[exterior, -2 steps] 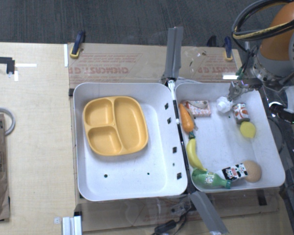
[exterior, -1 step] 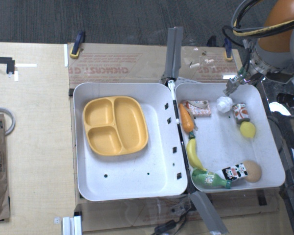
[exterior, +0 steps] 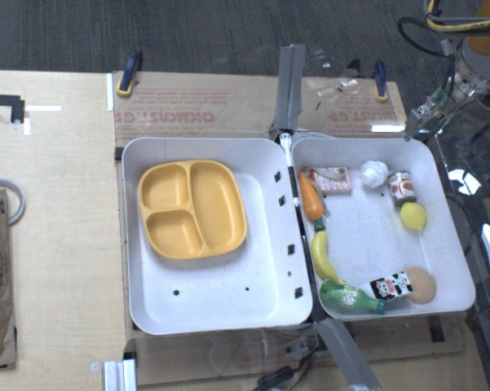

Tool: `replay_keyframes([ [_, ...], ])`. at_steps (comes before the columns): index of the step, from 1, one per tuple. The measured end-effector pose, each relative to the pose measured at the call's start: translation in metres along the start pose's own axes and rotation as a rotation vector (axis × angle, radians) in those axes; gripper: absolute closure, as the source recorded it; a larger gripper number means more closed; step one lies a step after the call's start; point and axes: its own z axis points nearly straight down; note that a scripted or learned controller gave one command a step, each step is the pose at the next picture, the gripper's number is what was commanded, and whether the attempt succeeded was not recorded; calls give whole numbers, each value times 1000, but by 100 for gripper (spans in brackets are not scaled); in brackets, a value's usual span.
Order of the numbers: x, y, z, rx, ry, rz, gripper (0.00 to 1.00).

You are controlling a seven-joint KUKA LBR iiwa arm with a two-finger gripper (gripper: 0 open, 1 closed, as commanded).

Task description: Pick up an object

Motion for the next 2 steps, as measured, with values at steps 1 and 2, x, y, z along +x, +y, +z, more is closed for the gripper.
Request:
replay_keyframes([
  [1, 39, 22, 28, 2, 3, 100, 100],
  [2, 54, 28, 52, 2, 2, 29, 100],
])
